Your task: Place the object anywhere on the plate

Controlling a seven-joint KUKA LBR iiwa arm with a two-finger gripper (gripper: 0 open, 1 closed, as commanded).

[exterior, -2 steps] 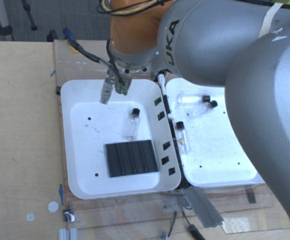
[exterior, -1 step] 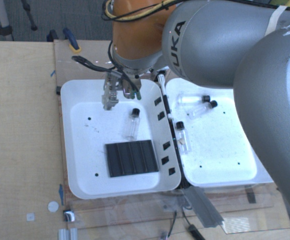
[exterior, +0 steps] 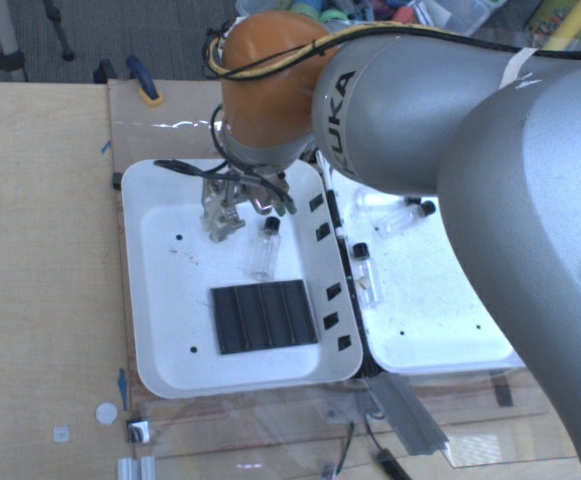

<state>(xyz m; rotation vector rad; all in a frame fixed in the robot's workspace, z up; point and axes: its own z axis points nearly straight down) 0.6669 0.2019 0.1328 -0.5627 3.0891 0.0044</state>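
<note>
Hanging over the far part of the left bin (exterior: 150, 268), the end effector (exterior: 225, 218) sat low above the white floor, w/ nothing visible between its tips; whether they were apart or together couldn't be told from this angle. A small clear vial w/ black cap (exterior: 265, 248) lay just beside it, toward the bin's middle, not touching it. The dark ribbed plate (exterior: 265, 316) rested flat nr the bin's near edge, apart from the vial. In the right bin (exterior: 440, 338), two more clear vials lay nr its left and far edges.
</note>
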